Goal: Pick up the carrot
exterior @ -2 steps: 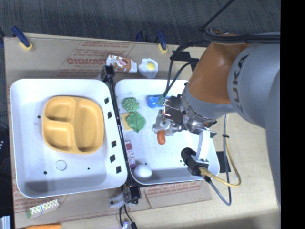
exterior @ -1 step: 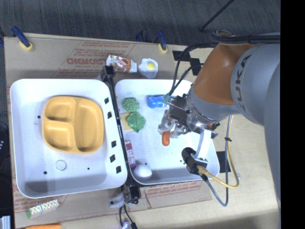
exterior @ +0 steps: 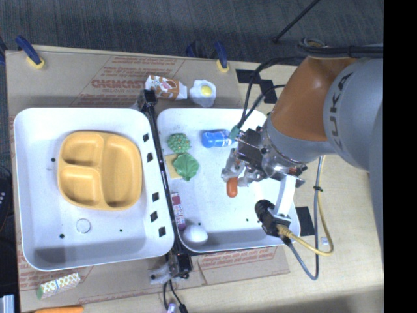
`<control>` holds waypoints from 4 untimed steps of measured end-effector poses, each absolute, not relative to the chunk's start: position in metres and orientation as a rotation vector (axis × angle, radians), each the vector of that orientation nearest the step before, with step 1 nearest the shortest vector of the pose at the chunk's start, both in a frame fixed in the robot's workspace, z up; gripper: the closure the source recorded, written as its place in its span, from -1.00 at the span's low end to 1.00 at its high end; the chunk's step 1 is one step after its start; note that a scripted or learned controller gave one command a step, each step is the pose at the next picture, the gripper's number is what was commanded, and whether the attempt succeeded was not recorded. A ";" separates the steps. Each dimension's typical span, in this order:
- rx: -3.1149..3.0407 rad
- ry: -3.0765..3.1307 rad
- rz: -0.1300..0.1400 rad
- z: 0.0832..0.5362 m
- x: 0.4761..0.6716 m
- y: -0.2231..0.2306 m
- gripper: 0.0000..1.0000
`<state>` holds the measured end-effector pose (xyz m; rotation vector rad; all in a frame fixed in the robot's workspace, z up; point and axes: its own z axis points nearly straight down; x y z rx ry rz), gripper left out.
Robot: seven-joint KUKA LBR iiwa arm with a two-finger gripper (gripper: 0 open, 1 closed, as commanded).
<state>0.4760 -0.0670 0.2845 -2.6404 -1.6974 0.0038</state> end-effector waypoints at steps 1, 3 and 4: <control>-2.535 -1.848 0.003 0.268 0.476 -0.152 1.00; -2.369 -2.057 0.004 0.223 0.476 -0.091 1.00; -2.454 -1.959 0.003 0.252 0.476 -0.064 1.00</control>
